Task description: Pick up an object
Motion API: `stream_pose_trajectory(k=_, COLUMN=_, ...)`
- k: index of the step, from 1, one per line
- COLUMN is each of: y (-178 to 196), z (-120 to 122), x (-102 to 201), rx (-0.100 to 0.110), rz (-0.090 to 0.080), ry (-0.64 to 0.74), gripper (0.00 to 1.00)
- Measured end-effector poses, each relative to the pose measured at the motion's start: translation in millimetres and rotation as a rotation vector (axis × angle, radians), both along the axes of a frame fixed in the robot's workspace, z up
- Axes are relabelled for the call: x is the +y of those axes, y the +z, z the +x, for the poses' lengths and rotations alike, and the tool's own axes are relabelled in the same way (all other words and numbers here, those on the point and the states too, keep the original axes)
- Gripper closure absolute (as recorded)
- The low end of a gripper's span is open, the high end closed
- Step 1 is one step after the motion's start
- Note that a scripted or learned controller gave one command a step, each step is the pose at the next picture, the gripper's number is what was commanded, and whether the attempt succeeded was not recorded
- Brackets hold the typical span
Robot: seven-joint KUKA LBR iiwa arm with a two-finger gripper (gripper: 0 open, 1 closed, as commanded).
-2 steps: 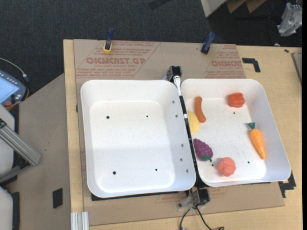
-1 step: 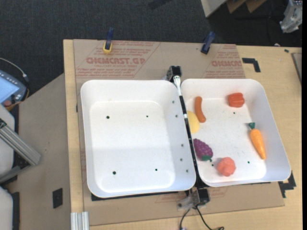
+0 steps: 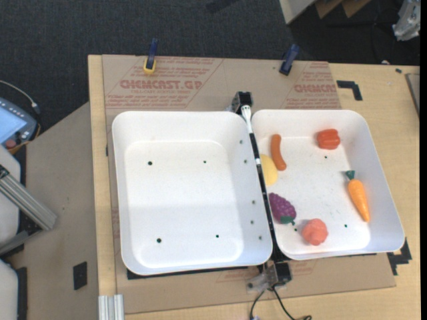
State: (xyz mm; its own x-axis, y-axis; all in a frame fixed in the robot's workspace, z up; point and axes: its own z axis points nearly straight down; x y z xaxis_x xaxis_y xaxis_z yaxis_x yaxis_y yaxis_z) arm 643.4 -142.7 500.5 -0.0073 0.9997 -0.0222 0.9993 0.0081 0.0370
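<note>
The right white bin (image 3: 381, 179) holds several toy foods. An orange sausage (image 3: 277, 152) lies near its left wall, with a yellow piece (image 3: 268, 171) just below it against that wall. A red pepper (image 3: 327, 139) sits at the back. Along the right side lies an orange carrot (image 3: 359, 199) with a green top. Purple grapes (image 3: 282, 207) and a red-pink fruit (image 3: 314, 231) rest near the front. All lie apart from each other except the sausage and yellow piece, which almost touch.
The left white bin (image 3: 133, 199) stands beside the right one, their rims meeting at a black divider (image 3: 254, 153). A yellow clamp (image 3: 151, 61) and a blue clamp (image 3: 289, 59) hold the cardboard sheet at the back. A cable (image 3: 272, 287) hangs at the front edge.
</note>
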Motion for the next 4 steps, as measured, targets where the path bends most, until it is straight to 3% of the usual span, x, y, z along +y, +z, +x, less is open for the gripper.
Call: stream_pose_trajectory(k=4, y=44, z=2, x=1, rx=-0.021, rz=-0.013, ry=0.003, gripper=1.00)
